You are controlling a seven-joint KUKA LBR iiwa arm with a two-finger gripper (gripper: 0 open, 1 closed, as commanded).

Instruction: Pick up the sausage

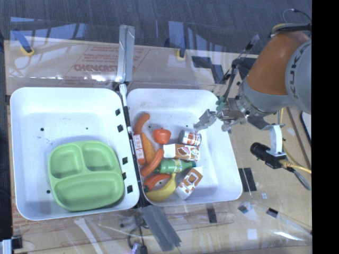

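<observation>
Two white bins sit side by side, and the sausage point(150, 164) lies in the right bin point(225, 181), near the divider, slanted among other toy food. My gripper point(205, 119) hangs over the upper right part of this bin, well apart from the sausage, holding nothing; if its fingers are spread or closed I cannot tell from here. I would bring it left and down over the middle of the sausage, with the fingers across its short side, avoiding the green bottle point(176, 166) that touches it. On the sheet behind the bins, red writing reads maybe "CHEMCAST"; it is mirrored and faint.
</observation>
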